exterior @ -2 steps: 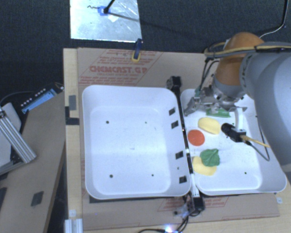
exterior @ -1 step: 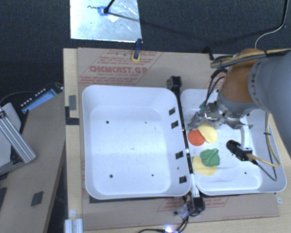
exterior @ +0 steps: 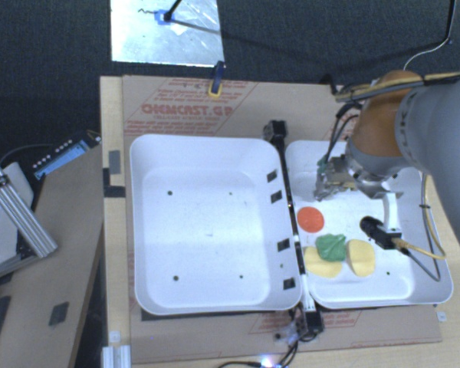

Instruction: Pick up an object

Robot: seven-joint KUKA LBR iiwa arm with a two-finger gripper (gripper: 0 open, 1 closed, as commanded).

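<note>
Lower right of the frame, inside the right white plastic bin (exterior: 425, 286), lie two pale yellow lumps (exterior: 360, 257), a crumpled green piece (exterior: 331, 245) and, farther up, a flat orange-red disc (exterior: 310, 219), clustered within easy reach. Above them hangs the metal two-finger gripper (exterior: 328, 186), clamped on nothing; whether it is apart, I cannot tell.

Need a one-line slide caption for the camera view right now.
Gripper hovers in the right bin above an orange disc, green piece and two yellow pieces.

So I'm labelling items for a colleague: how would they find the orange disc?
Look in the right bin, against its left wall. The orange disc lies flat above the green lump and two yellow pieces; it alone is round and orange-red.
</note>
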